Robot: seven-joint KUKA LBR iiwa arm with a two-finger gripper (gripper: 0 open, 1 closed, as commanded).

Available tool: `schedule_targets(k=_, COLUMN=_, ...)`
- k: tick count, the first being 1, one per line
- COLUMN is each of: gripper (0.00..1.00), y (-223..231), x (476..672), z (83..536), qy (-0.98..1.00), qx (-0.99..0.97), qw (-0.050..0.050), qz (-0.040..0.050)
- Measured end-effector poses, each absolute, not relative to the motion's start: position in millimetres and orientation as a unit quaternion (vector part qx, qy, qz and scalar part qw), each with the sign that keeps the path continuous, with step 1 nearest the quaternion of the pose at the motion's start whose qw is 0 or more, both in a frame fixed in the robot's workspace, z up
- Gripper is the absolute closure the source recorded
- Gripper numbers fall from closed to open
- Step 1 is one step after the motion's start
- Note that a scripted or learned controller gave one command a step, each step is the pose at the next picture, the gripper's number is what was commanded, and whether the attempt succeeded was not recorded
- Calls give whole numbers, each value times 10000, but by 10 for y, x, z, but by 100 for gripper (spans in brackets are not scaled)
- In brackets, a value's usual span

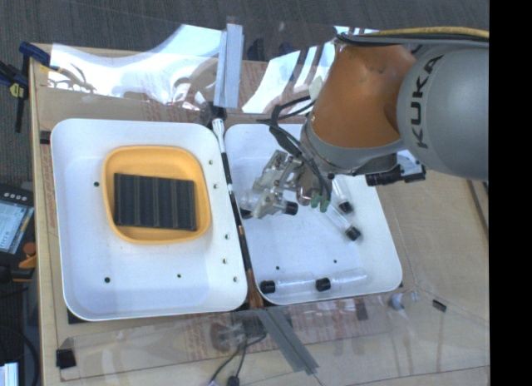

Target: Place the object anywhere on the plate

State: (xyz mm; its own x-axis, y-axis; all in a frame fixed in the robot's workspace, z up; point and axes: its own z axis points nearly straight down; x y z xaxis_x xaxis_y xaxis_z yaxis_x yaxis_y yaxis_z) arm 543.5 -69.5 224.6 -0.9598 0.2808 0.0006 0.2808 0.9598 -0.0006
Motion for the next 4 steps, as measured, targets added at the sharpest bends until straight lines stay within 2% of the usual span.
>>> schedule_targets(k=1, gripper=0, y=-697, x=5436, z=2248, qy=-9899, qx=-1421, qw=2, qz=3)
schedule_targets(k=2, gripper=0, y=-777, x=5403, z=1915, qy=-9998, qx=190, qw=13, qz=-2)
schedule_targets(k=3, gripper=0, y=-1181, x=6091, z=2692, qy=-9908, qx=1350, qw=-21, qz=6)
schedule_targets(k=4, gripper=0, y=-1493, x=6153, z=2324, qy=-9659, qx=2591, qw=4, qz=-4)
